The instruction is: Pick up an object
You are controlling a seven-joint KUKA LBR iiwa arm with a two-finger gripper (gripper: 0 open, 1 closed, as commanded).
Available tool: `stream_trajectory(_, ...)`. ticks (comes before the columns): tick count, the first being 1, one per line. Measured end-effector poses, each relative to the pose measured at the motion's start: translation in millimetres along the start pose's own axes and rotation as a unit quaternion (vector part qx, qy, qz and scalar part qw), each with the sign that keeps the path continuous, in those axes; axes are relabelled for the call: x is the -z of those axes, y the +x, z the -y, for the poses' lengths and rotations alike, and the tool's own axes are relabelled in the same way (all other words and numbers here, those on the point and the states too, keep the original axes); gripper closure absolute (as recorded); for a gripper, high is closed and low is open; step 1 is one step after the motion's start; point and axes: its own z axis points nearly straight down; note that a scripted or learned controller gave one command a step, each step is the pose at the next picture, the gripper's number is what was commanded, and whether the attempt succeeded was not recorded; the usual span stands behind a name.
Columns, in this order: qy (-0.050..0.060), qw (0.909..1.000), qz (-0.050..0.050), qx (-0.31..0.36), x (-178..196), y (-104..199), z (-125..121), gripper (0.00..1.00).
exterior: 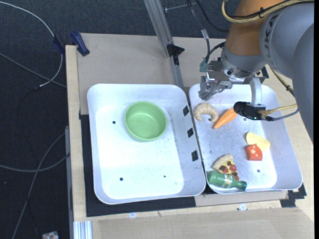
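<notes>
The gripper (pixel 208 91) is hovering just above the croissant (pixel 206 111); I cannot tell its finger state. Descending squarely over the croissant's middle, clear of the carrot (pixel 225 118) beside it, is probably wisest.

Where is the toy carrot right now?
The carrot lies in the right bin, near its top, just right of the croissant and below the gripper.
</notes>
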Motion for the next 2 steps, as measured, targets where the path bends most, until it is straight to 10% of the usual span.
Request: stream_trajectory(2,-0.001,1.0,0.0,0.0,0.5,106.2,-32.2,1.0)
